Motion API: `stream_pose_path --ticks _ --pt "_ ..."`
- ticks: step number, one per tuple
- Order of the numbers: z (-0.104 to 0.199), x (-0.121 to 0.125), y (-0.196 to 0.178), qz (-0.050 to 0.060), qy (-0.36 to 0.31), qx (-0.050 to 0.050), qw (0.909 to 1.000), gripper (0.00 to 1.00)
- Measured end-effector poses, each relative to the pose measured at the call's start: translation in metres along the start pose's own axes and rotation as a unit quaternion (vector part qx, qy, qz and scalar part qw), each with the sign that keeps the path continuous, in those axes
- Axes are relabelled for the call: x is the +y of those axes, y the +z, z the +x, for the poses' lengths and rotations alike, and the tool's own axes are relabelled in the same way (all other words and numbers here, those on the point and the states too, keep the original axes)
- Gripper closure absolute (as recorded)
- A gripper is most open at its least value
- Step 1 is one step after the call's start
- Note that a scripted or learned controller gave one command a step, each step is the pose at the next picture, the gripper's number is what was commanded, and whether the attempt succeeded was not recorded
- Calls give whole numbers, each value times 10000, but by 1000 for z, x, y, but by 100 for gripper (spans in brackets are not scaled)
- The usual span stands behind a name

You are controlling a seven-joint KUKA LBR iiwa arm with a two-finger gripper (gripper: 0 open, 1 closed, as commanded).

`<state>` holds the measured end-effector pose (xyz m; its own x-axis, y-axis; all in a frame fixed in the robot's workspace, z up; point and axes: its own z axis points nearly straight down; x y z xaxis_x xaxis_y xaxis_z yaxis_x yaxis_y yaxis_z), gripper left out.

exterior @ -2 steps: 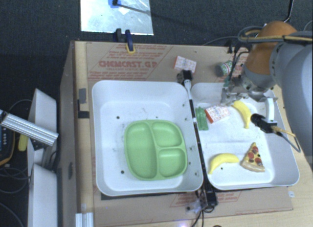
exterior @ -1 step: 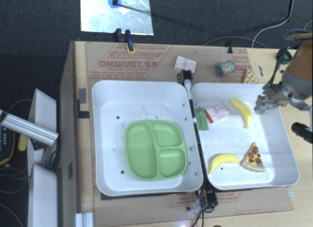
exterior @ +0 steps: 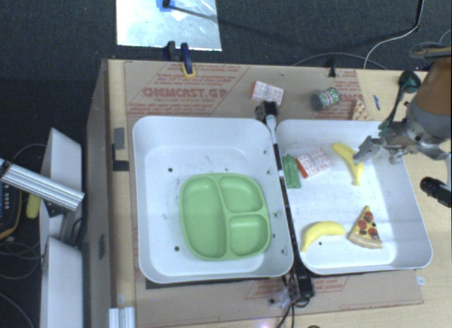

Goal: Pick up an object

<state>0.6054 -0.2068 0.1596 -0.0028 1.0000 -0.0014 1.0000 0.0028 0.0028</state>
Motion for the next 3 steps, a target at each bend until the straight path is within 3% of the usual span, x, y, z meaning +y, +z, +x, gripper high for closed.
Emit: stream_pose_path --ticks 1,2,3 --pt "29 25 71 -24 -5 -4 10000 0" --pt "29 26 60 -42 -19 -11 10000 100" --pt "81 65 19 -15 -14 11 10000 100"
